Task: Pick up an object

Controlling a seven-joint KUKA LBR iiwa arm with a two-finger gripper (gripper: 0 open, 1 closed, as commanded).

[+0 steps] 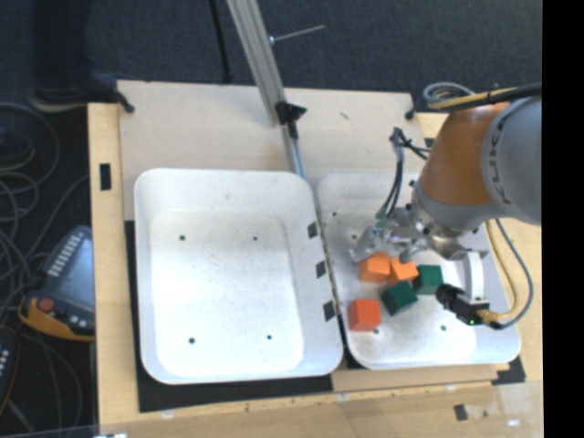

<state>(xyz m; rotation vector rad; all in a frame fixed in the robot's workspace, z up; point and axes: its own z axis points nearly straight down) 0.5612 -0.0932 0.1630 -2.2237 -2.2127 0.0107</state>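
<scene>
- The arm (484,167), grey with an orange band, comes in from the right and covers the upper right part of the right bin (429,349); its outer links are cut off at the frame edge.
- The gripper (394,243) sits low under the wrist, a small metallic cluster over the right bin. It is too small and blurred to judge: whether the jaws are apart or together cannot be told, and nothing can be confirmed as held.
- Just below the gripper lie two orange blocks (387,268) touching each other; whether the gripper touches them cannot be told.
- Beside these, two dark green blocks (411,288) lie close together, one lower and to the left of the other.
- A separate orange cube (365,314) sits nearer the front, close to the bin's left wall, apart from the cluster.
- A black cable fitting (461,305) with a small green light hangs over the bin's right side, partly hiding its floor.
- The left bin (228,276) is white, shallow, with small dark dots on its floor.
- Both bins rest on a pale wooden bench (201,121) with a black mat under their front edges.
- A slanted aluminium rail (260,53) rises from behind the bins.
- Dark carpet surrounds the bench; cables and a handheld pendant (64,281) lie on the floor at left.
</scene>
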